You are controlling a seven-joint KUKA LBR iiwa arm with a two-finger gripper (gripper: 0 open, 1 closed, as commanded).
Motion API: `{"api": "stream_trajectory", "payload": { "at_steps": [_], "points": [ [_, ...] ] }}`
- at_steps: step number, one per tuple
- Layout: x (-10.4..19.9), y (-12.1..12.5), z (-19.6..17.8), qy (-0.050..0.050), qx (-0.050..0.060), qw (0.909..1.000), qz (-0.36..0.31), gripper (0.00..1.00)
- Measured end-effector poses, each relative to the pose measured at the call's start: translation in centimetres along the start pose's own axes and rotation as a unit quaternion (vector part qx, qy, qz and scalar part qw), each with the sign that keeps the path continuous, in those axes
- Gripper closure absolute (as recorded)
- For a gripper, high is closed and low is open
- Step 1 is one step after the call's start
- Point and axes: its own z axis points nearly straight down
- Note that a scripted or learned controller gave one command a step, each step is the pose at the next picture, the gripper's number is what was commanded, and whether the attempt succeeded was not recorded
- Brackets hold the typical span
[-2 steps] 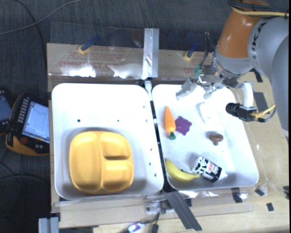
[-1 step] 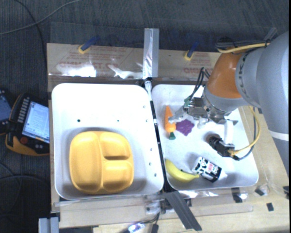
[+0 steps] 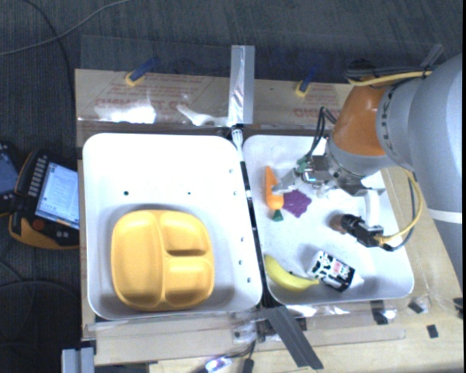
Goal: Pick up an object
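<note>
Right, from my station I see the arm (image 3: 419, 123) reaching in over the right bin (image 3: 400, 282), its grey body and orange band covering that bin's upper right corner. The gripper (image 3: 320, 171) hangs low near the bin's upper middle, a cluster of dark and metallic parts with cables around it; whether it is released or clenched I cannot tell from this angle, and nothing shows gripped in it.

The nearest candidates lie just to its left and below. A purple toy (image 3: 297, 203), soft-looking and lumpy, sits just beside the gripper's lower left. Touching that toy's left side is an orange carrot (image 3: 272, 189), slim and tapered, standing roughly lengthwise along the bin's left wall, with a small green bit (image 3: 278, 216) at its lower end.

Further down, well apart from the gripper, a yellow banana (image 3: 289, 277) curves smoothly along the bin's lower left. Just right of it lies a black-and-white box (image 3: 332, 270), tilted, with a printed pattern and a touch of red.

The left bin (image 3: 140, 162) holds a glossy yellow divided tray (image 3: 161, 256), rounded at the corners with three compartments.
</note>
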Motion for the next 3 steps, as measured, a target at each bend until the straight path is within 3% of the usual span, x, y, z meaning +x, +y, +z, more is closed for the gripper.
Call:
{"api": "stream_trajectory", "payload": {
  "at_steps": [1, 2, 3],
  "points": [
    [0.5, 0.3, 1.5, 0.005, 0.015, 0.9996, -0.022, 0.0],
    [0.6, 0.5, 0.7, 0.007, 0.014, 0.9996, -0.022, 1.0],
    [5.3, 2.8, -9.1, 0.006, 0.022, 0.9997, -0.002, 1.0]
  ]
}}
